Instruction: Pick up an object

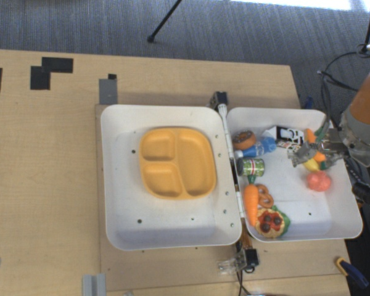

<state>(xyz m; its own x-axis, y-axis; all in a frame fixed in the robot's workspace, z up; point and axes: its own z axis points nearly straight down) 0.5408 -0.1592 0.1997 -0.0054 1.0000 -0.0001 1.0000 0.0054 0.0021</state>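
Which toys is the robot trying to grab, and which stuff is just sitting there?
For the job:
gripper
yellow and orange toy by the gripper
red ball
carrot
green can
pizza slice
donut

Just lying about:
yellow divided plate in the left bin
black tape shapes on the bench

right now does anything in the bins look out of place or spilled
Nothing stands out. The yellow divided plate lies flat in the left bin. The toy food, including the carrot and green can, sits inside the right bin, crowded along its left wall.
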